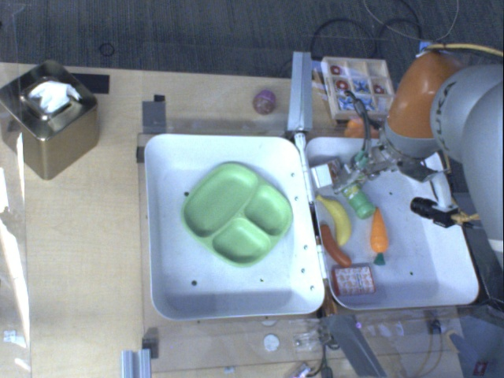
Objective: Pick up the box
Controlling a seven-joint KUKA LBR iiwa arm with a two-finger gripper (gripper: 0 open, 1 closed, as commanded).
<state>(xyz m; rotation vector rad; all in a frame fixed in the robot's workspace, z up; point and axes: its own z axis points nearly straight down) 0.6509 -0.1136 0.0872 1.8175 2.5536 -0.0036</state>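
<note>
Box (353, 279): flat, reddish, at near edge of right bin (441, 286), well below gripper (350, 178). Gripper: finger state can't tell; over bin's far-left corner. Sausage (335, 248), banana (338, 217), carrot (379, 233) lie btwn. Risk: descent here snags clutter, misses box.

The arm (465, 124) runs off the frame at three o'clock, so its base is cut off. Its hand (352, 178) is a small tangle of metal over the right bin (425, 282); whether anything sits between its parts is too small to tell. The box (354, 279) bears a label too blurred to read. At six o'clock, the table (94, 274) edge is cropped.
</note>
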